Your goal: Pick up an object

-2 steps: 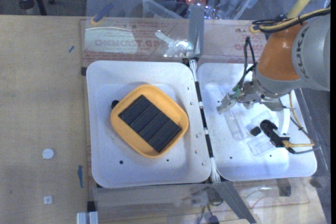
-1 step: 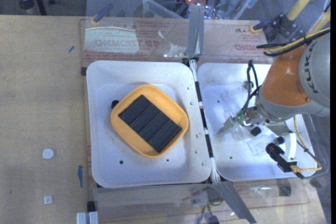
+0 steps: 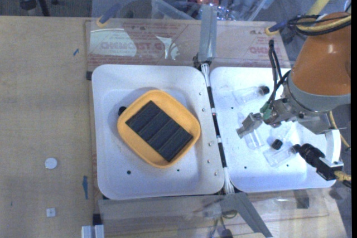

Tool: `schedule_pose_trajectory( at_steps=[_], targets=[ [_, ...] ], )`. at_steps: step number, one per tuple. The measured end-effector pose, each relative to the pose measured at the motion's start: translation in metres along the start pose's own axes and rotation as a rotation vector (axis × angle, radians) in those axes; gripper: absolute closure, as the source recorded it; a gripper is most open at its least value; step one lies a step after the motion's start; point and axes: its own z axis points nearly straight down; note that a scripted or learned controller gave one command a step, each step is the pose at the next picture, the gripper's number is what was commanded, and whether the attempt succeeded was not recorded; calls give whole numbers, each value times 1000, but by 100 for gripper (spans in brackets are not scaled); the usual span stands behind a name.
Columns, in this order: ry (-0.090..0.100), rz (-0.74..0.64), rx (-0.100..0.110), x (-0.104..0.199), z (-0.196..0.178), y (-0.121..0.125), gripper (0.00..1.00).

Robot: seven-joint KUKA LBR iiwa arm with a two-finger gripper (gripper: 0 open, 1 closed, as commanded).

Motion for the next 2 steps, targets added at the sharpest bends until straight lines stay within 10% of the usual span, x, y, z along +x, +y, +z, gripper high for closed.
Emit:
schedule_pose_trajectory(
  at_steps=[1, 2],
  targets=[
    [1, 30, 2, -55, 42, -23, 0],
    [-1, 31, -1, -56, 32, -22, 100]
  ],
)
